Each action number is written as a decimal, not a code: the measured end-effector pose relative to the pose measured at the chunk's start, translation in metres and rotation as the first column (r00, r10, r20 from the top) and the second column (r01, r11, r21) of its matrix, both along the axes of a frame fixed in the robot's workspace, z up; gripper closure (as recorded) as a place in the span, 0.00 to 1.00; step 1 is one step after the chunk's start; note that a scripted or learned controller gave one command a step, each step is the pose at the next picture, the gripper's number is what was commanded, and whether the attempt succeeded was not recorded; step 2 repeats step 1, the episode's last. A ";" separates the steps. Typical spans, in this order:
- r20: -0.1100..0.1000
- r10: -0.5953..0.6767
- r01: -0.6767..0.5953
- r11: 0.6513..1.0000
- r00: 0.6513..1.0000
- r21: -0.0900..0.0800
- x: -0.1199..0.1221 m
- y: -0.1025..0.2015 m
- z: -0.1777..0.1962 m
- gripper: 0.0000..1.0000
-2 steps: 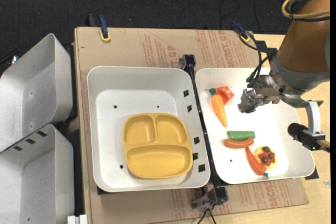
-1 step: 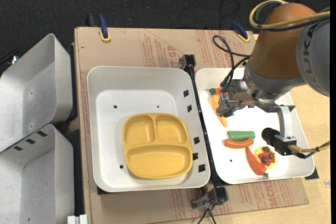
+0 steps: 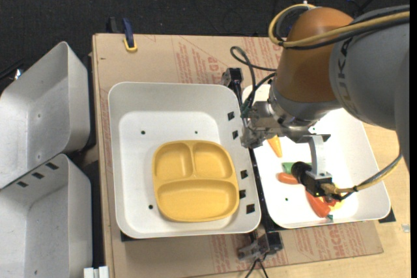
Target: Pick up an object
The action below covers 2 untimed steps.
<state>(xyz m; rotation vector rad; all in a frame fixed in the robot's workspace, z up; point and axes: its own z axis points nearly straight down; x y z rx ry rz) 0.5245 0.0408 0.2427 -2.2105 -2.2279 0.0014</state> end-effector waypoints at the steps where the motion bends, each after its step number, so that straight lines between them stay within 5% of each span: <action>1: 0.001 -0.001 0.001 1.000 1.000 0.000 -0.009 0.044 -0.002 1.00; 2: 0.001 -0.001 0.001 1.000 1.000 0.000 -0.009 0.044 -0.002 1.00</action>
